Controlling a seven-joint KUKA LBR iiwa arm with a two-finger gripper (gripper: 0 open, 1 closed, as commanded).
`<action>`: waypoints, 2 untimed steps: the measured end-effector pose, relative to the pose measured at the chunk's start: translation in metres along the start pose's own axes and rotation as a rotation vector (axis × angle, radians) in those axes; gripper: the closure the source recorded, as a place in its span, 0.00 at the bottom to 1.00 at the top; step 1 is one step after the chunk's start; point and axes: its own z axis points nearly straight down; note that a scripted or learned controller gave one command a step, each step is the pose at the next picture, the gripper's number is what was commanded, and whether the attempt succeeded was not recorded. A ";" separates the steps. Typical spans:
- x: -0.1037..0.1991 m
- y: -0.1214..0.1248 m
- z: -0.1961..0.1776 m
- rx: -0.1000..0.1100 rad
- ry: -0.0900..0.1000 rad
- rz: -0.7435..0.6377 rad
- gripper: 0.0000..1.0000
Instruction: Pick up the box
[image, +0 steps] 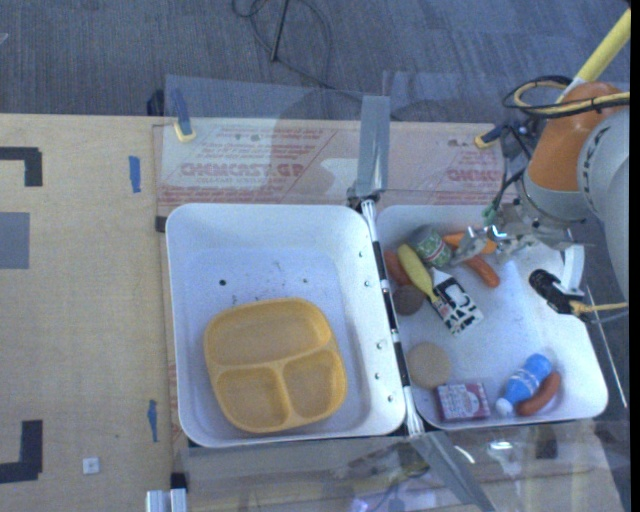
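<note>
so the left bin (200, 250) held a yellow tray (272, 362). the small pink box (461, 401) lay at the right bin's (590, 385) front edge, beside a blue bottle (524, 382). the gripper (500, 238) hung far back; its grip, i cannot tell.

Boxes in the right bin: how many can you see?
2. A black-and-white box lies tilted near the right bin's middle, touching the banana; a small pink box sits at its near edge. Others may be hidden under the clutter.
</note>
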 end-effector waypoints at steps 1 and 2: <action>0.009 0.004 -0.054 -0.017 -0.008 -0.220 0.00; 0.003 -0.151 -0.049 -0.016 -0.006 -0.356 0.00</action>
